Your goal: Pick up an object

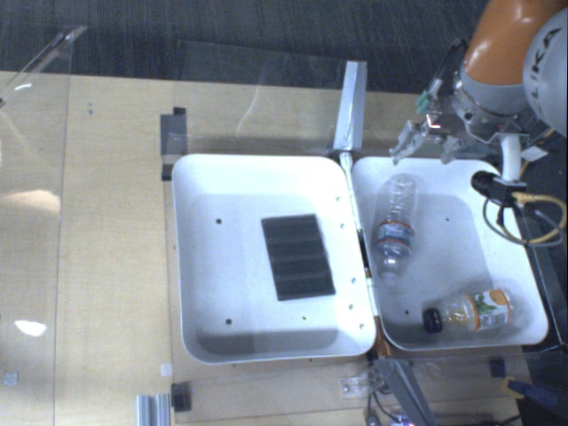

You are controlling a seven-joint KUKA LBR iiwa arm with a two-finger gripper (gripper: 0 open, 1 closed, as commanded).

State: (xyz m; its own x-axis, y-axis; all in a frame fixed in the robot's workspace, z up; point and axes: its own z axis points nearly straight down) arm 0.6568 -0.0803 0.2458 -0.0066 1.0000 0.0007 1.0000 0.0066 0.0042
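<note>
End effector (424, 145) seen spread open and holding nothing at the right bin's (510, 254) far rim, clear bottle (395, 223) with unreadable label lain in that bin, capped juice bottle (469, 311) nearer its front, "KU" lettered on the arm (519, 38).

Even, fairly bright overhead light fills the scene, and the white bins (257, 180) come out nearly overexposed. Soft shadows pool inside their near walls. Pale glare patches lie on the wooden bench (89, 264) left of the bins. The picture is slightly soft and grainy throughout
</note>
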